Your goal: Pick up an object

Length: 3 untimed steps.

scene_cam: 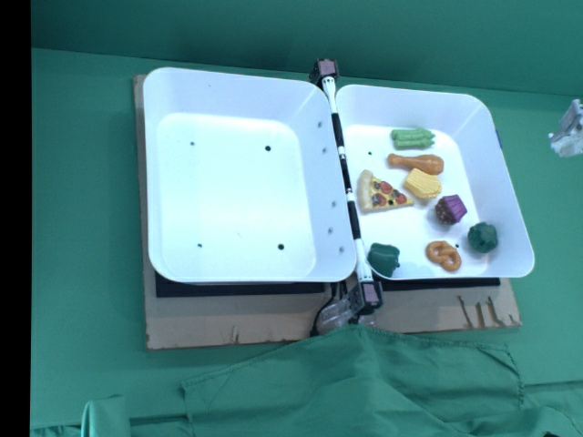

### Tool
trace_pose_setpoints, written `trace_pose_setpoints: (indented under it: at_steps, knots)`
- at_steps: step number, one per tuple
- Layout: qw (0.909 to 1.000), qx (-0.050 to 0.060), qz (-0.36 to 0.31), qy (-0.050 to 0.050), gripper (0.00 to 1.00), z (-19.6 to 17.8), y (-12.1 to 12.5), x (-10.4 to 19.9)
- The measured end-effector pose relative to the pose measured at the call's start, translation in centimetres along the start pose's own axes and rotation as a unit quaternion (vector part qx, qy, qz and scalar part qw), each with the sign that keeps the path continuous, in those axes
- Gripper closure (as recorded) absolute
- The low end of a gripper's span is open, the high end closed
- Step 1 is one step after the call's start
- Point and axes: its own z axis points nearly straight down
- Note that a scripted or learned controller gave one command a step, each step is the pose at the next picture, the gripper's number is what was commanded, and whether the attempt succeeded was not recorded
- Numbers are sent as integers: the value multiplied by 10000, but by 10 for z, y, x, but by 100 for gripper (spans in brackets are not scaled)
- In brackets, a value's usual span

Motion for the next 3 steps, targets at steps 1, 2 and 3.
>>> trace_pose_setpoints:
  at_steps: [1,2,3]
  knots:
    - [10000,11,-11,7,100,-1,0,16]
    - [10000,4,-5,3,100,-14,0,6]
    - [10000,4,-61,24,100,-27,3,109]
